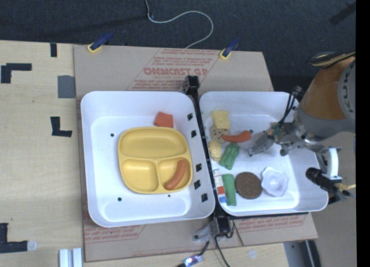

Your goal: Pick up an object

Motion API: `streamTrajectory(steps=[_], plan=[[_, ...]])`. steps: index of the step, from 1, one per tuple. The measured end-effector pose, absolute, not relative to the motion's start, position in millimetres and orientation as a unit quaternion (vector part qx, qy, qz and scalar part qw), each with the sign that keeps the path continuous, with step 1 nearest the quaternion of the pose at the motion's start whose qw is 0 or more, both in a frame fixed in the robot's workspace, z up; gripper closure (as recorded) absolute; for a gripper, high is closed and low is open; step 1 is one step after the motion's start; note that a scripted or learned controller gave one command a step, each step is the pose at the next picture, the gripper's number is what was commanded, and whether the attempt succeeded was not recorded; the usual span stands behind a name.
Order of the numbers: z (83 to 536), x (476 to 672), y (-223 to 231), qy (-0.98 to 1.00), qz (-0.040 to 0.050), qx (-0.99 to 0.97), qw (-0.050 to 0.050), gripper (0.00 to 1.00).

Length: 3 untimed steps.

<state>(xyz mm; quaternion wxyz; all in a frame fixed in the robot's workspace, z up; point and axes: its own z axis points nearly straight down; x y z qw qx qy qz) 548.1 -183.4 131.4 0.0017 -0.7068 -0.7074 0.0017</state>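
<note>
From my feed I see a pale wooden bench [34, 162] carrying a cardboard sheet [173, 69] with red printing, held at its far edge by two blue-and-yellow clamps [99, 41], and beyond that a dark carpeted floor [69, 0] with a thin white cable [179, 20] looping across it. Black tape marks [58, 126] sit on the bench to the left. On the cardboard the left bin [98, 115] holds a yellow divided plate [147, 153] with a sausage [178, 174] in its lower right compartment, and an orange block [163, 119] lies just beyond the plate. The right bin [254, 101] holds the loose items: a pale cheese wedge [220, 120], a red chilli [237, 137], a green vegetable [229, 156], a brown patty [248, 185], a white cup-like piece [274, 182] and a green stick [229, 189] near the divider. The arm [329, 98] comes in over this bin's right side, and the gripper [263, 144] hangs low near the chilli. At this angle the tip is a grey blur, so I cannot tell whether it is spread or closed, and I see nothing in it.
</note>
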Motion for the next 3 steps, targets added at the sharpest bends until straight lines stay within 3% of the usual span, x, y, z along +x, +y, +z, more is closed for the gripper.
streamTrajectory(steps=[1,2,3], plan=[[82,548.0,-182,-0.708,0.0010,-0.707,0.001,0.00],[95,549.0,-183,-0.708,0.0004,-0.706,-0.001,1.00],[139,545.0,-183,-0.707,-0.0005,-0.707,-0.001,1.00]])
